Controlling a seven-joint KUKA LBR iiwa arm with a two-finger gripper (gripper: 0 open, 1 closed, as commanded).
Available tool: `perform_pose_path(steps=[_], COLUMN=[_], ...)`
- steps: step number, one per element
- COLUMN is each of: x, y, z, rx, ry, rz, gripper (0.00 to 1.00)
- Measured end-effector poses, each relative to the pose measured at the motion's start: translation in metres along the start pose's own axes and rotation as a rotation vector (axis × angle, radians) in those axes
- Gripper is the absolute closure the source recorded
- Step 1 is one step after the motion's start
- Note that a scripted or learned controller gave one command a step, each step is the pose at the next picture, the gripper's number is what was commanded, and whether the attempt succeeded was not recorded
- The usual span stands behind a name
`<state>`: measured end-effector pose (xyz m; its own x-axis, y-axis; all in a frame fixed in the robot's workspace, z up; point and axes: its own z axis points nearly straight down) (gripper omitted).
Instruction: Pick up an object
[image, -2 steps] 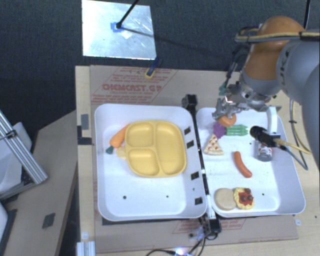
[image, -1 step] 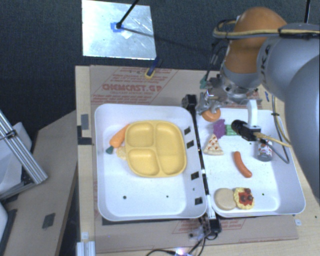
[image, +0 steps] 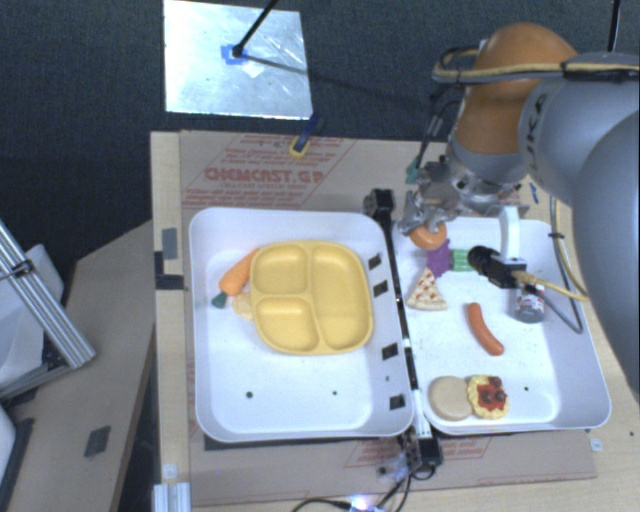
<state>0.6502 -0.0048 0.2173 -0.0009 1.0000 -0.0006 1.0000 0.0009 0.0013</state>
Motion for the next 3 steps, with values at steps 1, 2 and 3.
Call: perform_pose_path(steps=[1, 2, 3], x=[-0.004, -0.003, 0.000], y=[0.007, 0.009, 0.012], z=[-0.018, 0.003, -0.015], rx=[-0.002, 0.001, -0.002], ry=[0.001, 0.000, 0.001], rz=[-0.001, -0.002, -0.004], gripper=[1.00, 1.00, 1.00])
